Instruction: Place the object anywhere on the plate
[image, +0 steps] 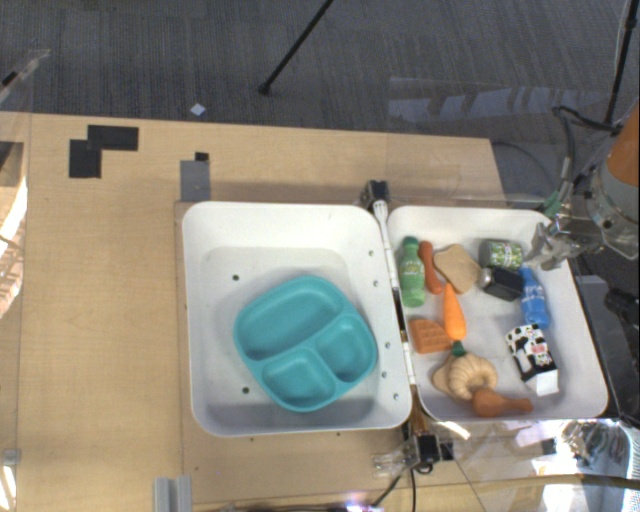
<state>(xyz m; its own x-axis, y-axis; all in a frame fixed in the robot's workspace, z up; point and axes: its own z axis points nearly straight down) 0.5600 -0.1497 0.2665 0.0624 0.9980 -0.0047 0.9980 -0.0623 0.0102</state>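
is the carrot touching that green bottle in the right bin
Apart. The camera view shows a strip of white bin floor and a thin orange stick between the green bottle and the carrot, which lies lower and further right.

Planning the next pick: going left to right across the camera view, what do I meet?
Teal three-compartment plastic plate → green plastic bottle → orange toy carrot → blue plastic bottle → gripper, poised at the right bin's far right corner.
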